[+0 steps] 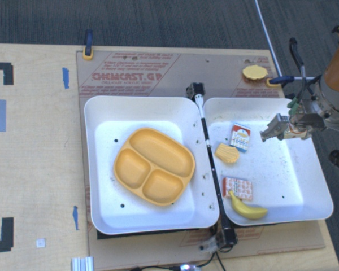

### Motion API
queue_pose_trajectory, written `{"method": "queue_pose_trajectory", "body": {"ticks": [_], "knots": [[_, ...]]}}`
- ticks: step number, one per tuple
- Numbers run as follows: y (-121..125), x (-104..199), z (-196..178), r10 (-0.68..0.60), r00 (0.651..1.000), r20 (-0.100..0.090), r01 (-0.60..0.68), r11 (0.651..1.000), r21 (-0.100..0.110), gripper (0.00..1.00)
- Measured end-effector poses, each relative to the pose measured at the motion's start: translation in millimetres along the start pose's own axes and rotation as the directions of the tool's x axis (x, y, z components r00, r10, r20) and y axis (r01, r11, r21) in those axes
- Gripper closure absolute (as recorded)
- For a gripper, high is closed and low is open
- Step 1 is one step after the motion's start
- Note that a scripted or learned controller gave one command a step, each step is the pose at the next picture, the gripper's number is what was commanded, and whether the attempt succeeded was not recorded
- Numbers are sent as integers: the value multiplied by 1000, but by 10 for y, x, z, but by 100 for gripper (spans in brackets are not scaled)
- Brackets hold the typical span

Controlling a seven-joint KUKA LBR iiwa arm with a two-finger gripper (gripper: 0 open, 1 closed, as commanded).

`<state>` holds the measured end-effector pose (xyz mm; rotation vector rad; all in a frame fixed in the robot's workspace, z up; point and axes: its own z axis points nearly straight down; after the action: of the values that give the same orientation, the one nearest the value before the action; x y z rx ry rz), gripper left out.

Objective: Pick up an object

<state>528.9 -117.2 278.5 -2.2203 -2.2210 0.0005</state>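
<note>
Right bin [305, 174] right half open; banana [247, 209], cartons along left.

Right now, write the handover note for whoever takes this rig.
Gripper: above the right bin, upper part, nothing seen in it.
Right bin holds: banana at the near left corner, touching a small red-white packet; a yellow chip-like piece; a second packet beside it.
Left bin: yellow divided plate.
Done: nothing picked.
Left: descend, grasp one object, lift.

Grey metal hand [269, 133] with black cables, orange band above.
</note>
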Motion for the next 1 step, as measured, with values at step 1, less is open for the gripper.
{"method": "queue_pose_trajectory", "body": {"ticks": [1], "knots": [[84, -28, 1602, 1, 1000, 0, -1, 1000, 1, 0]]}}
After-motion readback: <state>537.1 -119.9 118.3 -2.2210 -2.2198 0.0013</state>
